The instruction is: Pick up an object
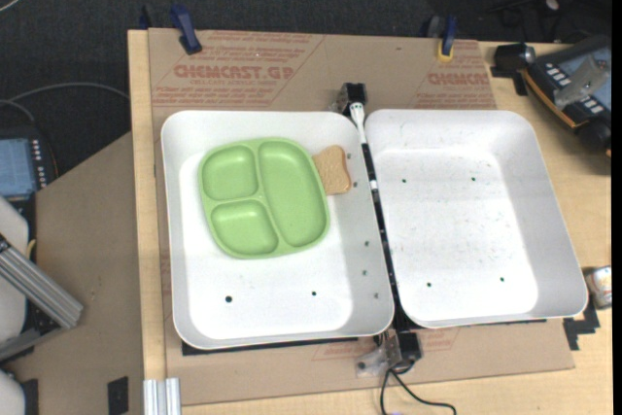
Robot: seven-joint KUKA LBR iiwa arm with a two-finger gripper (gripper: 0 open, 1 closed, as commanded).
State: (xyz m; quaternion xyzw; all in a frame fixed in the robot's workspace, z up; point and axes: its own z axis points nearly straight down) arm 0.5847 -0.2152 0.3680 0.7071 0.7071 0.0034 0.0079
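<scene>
A: Where are the things to pick?

B: Both in the left bin (194, 306). A green divided plate (263, 198) lies flat toward its far side, and a small tan piece, like a slice of toast (333, 170), sits touching the plate's right edge, near the seam between the bins. The right bin (544, 209) carries only dark specks.

A: And the fingers, apart or together?

B: I cannot tell; nothing here lets me judge them.

A: What could go wrong?

B: The plate is broad, shallow and flat on the bin floor, so I'd expect fingers to slide off its rim. The toast is thin, close to the plate and the bin wall; a grasp there may nudge the plate or catch the wall and close on nothing.

A: Anything unclear?

B: Whether the toast overlaps the rim or merely abuts it. The clutter at the worktop (243, 63) right edge is cut off and hard to name.
</scene>
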